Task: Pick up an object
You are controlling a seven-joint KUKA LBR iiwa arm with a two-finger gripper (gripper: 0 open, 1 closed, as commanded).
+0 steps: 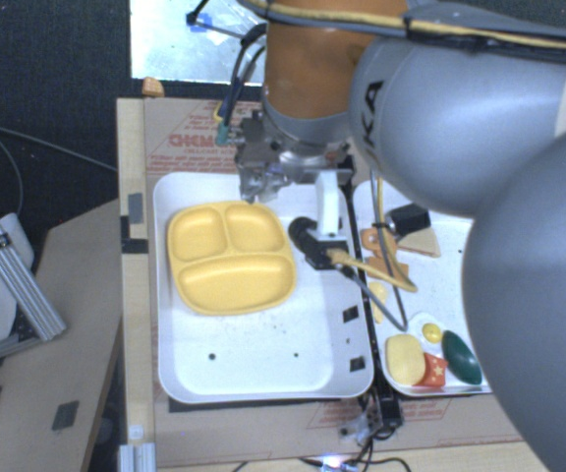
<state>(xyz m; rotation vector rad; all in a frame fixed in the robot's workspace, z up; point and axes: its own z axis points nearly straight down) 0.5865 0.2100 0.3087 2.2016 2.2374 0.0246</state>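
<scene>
fingers point(251, 193) hang at 12 o'clock end of left bin point(263, 362); spread hidden under wrist, cannot tell. yellow divided tray point(232, 257) lies flat just at their 6 o'clock, long axis 9-to-3, big compartment toward 6, near rim almost beneath them. likely grasp: that rim. right bin point(450, 239), toward 3 o'clock, holds smaller items farther off.

One camera overhead, slanting down, close
</scene>
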